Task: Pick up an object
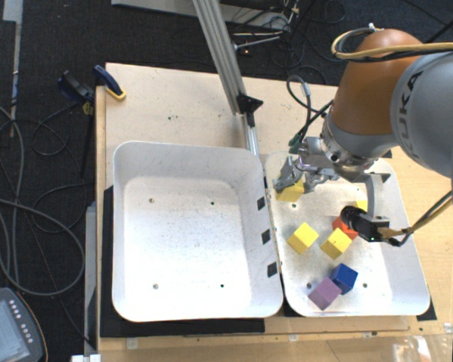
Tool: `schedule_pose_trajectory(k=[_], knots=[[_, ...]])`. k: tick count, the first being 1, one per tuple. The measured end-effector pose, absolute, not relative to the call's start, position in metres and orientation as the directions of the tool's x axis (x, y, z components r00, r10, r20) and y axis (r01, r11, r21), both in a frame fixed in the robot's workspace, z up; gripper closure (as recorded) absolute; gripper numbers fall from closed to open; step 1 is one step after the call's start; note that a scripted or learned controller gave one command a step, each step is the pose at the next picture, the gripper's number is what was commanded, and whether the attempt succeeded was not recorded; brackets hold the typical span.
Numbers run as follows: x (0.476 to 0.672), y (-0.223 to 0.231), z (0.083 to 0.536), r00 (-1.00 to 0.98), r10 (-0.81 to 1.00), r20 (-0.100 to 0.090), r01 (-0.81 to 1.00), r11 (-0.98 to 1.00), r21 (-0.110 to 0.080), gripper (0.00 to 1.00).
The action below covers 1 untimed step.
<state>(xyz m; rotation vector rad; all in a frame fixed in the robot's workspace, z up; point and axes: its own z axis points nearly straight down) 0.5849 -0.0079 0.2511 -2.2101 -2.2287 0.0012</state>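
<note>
The grey arm (413,95) hangs over the right white plastic bin (402,295), near the table's far right corner. Its pincer (296,180) looks closed on a yellow block (290,192) near the bin's far left corner. I judge the hold shallow, so the block may slip out when lifted.

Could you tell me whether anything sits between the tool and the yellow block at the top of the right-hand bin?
Nothing visible does: the tool is right at the yellow block, and the other blocks lie lower in the right bin.
</note>
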Motion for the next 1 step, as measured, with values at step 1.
schedule_pose_trajectory(k=[1], knots=[[0.5589, 0.0431, 0.2379, -0.008, 1.000, 0.002, 1.000, 0.008, -0.005, 1.00]])
